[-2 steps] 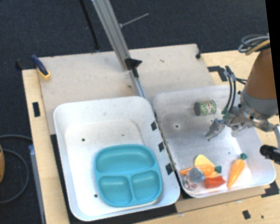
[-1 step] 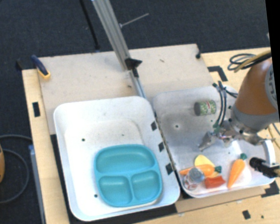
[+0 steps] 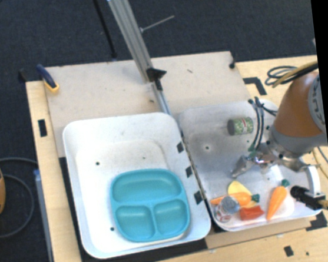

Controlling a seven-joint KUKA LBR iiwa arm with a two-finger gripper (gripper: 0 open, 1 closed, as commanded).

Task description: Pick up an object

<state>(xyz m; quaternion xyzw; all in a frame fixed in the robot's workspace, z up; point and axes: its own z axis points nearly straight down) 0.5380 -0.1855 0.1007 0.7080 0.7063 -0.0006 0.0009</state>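
now the hand [image 3: 244, 167] hovers above the yellow toy [image 3: 239, 190], right bin [image 3: 203, 137].

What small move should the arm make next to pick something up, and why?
Probably a short drop toward the yellow toy. The gripper hangs above the right bin with nothing seen between its fingers, and the toys sit just below it in view.

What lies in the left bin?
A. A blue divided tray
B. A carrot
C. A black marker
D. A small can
A: the blue divided tray rests in the left bin; the carrot and the can lie in the right bin.
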